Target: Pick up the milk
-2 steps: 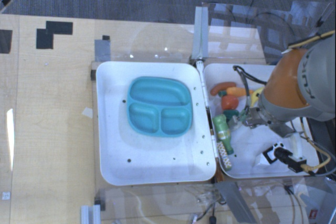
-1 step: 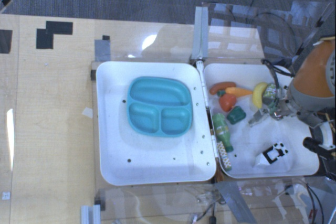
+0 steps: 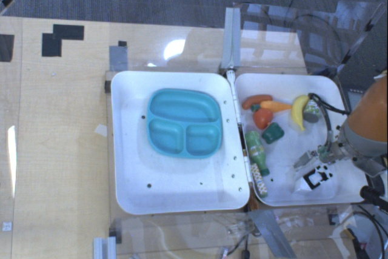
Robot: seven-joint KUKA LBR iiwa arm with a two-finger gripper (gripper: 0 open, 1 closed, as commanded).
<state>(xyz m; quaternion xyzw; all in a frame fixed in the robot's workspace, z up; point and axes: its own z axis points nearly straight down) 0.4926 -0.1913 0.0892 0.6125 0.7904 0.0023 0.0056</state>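
Observation:
The milk point(image 3: 314, 181) is a small white carton with a black print. It lies near the front right corner of the right bin point(image 3: 285, 85). My gripper point(image 3: 314, 158) reaches in from the right and stands just behind the carton, close over it. Its fingers are open, and I see nothing between them. The arm's orange band point(image 3: 371, 113) is at the right edge.
The right bin also holds a banana point(image 3: 298, 111), a carrot point(image 3: 276, 106), a sausage point(image 3: 257, 100), a red fruit point(image 3: 262, 119), a dark green block point(image 3: 273, 133) and a green bottle point(image 3: 256, 151). The left bin point(image 3: 130, 148) carries a blue divided tray point(image 3: 185, 122).

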